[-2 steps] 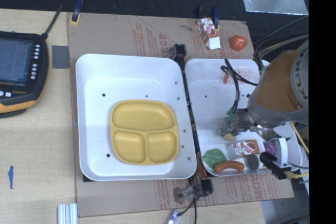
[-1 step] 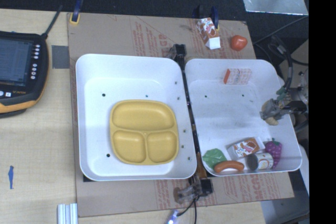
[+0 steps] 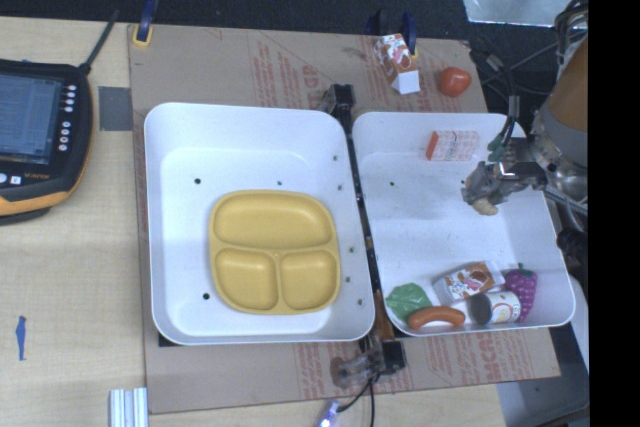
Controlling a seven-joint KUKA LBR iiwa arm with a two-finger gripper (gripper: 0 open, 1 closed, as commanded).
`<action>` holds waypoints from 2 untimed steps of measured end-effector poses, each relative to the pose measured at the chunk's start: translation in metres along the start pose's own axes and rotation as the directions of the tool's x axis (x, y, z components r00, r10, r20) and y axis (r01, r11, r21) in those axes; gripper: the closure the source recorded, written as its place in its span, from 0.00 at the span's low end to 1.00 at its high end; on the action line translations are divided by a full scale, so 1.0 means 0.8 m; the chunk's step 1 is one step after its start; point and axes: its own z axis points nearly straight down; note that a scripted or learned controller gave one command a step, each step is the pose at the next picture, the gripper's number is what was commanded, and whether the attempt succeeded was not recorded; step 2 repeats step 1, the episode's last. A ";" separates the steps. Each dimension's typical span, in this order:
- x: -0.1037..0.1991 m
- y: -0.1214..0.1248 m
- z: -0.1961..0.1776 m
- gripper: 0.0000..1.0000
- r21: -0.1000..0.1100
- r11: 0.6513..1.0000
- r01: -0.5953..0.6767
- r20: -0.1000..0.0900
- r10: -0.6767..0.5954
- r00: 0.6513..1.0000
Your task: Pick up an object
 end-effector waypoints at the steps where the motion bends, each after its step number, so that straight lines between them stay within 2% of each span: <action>1: 0.062 0.033 0.031 1.00 0.003 1.000 0.001 0.000 -0.001 1.000; 2: 0.062 0.033 0.031 1.00 0.003 1.000 0.001 0.000 -0.001 1.000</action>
